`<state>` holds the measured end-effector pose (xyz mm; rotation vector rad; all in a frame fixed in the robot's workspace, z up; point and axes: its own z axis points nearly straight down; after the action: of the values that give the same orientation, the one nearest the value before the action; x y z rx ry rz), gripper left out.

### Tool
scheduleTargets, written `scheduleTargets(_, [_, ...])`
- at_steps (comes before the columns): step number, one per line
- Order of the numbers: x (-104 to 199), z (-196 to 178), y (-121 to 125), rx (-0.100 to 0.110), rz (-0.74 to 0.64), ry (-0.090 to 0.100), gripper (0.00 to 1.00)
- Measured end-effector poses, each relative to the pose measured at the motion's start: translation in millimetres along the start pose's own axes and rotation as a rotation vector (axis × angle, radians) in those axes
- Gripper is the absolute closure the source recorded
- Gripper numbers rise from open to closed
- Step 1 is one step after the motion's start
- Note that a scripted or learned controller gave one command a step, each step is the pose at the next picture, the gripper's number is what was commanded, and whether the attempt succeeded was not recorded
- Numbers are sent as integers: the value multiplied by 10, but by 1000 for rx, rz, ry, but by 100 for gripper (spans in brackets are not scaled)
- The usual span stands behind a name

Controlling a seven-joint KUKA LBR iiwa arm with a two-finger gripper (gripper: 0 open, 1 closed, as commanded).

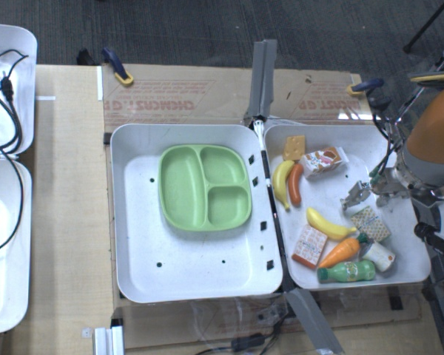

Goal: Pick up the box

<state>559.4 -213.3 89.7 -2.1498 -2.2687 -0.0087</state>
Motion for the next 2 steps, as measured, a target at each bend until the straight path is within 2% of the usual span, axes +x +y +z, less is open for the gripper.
scheduleTargets(1, [11,-1,323,-1,96,1,0])
scheduleTargets(2, [19,2,547,-2,127,-1,0])
